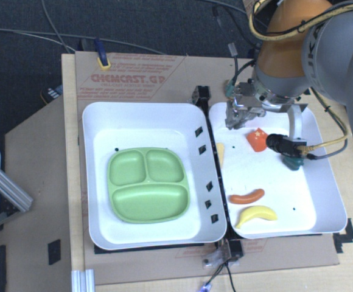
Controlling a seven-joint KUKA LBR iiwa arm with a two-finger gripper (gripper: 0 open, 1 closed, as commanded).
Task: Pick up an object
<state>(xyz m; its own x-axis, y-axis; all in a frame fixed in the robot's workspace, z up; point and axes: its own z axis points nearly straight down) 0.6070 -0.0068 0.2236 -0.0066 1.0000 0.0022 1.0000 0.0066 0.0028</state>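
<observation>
Near the far end of the right bin (322,181), the gripper (240,117) hangs with finger state indeterminate, the small orange object (257,140) lying on the bin floor just beside it, toward the near-right.

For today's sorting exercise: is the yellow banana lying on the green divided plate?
No, the banana lies in the right bin, beside the red sausage; the green plate sits in the left bin.
</observation>
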